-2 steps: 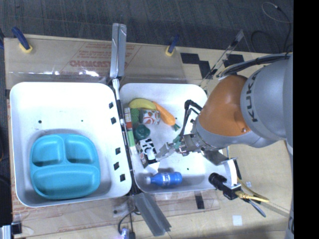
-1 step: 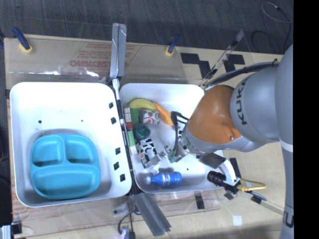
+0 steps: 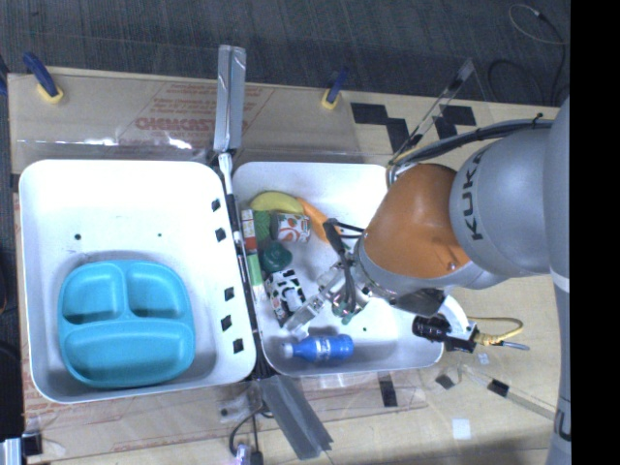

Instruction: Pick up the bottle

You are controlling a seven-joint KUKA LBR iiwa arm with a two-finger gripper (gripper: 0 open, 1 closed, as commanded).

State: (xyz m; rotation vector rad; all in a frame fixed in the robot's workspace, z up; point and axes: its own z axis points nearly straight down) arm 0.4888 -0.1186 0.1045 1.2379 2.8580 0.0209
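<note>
Blue bottle (image 3: 323,348) lies on its side by the right bin's (image 3: 407,358) near edge; gripper (image 3: 325,303) hovers above, grip unreadable.

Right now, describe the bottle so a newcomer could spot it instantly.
Take the right bin, the one under the arm. Along its near edge lies the bottle on its side, just below the gripper. It is the only blue, long item there; the neighbours further back are a yellow banana and small cartons.
</note>
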